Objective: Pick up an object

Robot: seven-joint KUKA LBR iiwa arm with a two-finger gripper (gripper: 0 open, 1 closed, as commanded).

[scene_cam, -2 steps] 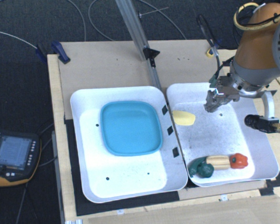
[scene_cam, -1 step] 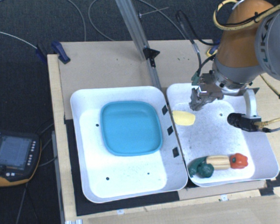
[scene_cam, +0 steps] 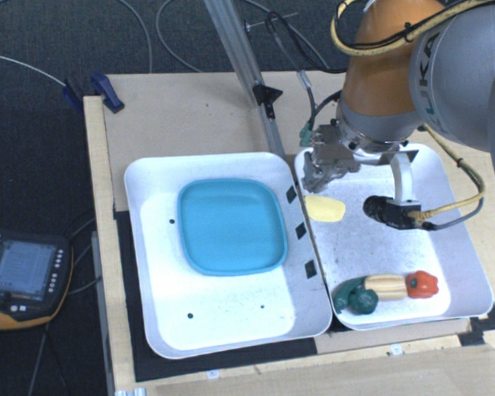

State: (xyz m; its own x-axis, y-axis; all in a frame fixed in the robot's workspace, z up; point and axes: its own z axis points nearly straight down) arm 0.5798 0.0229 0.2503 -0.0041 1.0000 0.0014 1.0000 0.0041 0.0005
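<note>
My gripper (scene_cam: 317,180) hangs low over the far left part of the right bin (scene_cam: 460,255), close to the divider between the bins. Just below it a pale yellow rounded object (scene_cam: 325,208) lies on the bin floor, right under the fingertips. I cannot make out whether anything sits between the fingers. Along the near edge of the same bin lie a dark green object (scene_cam: 355,298), a tan cylinder (scene_cam: 385,287) and a red object (scene_cam: 421,284), side by side.
The left bin (scene_cam: 151,266) holds a turquoise square plate (scene_cam: 232,226). A metal pole (scene_cam: 243,59) slants up behind the bins. A teach pendant (scene_cam: 22,274) rests off the bench at the left. Cables run across the dark floor at the back.
</note>
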